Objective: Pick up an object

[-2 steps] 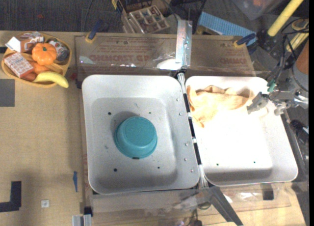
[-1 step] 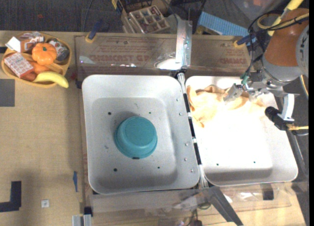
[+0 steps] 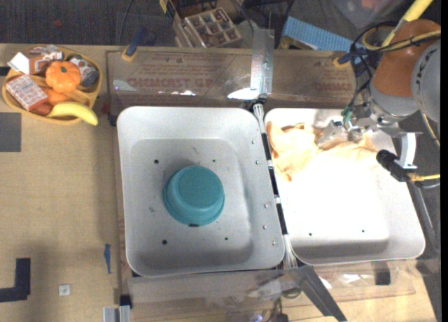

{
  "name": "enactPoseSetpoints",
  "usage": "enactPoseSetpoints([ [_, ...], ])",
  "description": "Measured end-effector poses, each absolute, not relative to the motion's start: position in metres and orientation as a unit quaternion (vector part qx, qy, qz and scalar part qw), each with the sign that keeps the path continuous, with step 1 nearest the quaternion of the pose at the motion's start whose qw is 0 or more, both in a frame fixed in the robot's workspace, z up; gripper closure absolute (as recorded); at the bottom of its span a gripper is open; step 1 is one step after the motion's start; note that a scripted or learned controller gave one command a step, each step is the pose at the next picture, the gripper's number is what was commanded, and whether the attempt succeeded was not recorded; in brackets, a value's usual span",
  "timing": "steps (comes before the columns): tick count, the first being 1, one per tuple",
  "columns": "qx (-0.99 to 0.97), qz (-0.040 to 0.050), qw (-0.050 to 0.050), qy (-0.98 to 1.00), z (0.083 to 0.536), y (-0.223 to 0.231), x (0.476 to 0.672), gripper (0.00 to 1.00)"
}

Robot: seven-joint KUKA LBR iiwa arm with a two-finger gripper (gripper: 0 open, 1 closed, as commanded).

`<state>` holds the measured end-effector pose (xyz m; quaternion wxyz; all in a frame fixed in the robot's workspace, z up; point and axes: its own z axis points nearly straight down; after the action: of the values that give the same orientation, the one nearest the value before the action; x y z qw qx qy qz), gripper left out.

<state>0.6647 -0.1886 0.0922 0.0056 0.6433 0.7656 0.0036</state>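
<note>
Your claw (image 3: 344, 129) low over the right bin's (image 3: 364, 233) far edge, grip state unreadable, teal bowl (image 3: 194, 194) upside down in the left bin (image 3: 140, 145).

Fixed overhead slanted view of both bins (image 3: 140, 131)

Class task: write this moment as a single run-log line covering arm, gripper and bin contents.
arm: over right bin far edge | gripper: by orange cloth, grasp unclear | left bin: teal bowl, untouched | pick: not confirmed
</note>
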Motion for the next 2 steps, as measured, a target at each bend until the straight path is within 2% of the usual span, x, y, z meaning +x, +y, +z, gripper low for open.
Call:
enactPoseSetpoints([
  [1, 0.521, -0.0052, 0.006, 0.854, 0.093, -0.174, 0.666, 0.00],
  [2, 0.519, 0.0005, 0.008, 0.854, 0.105, -0.170, 0.670, 1.00],
])
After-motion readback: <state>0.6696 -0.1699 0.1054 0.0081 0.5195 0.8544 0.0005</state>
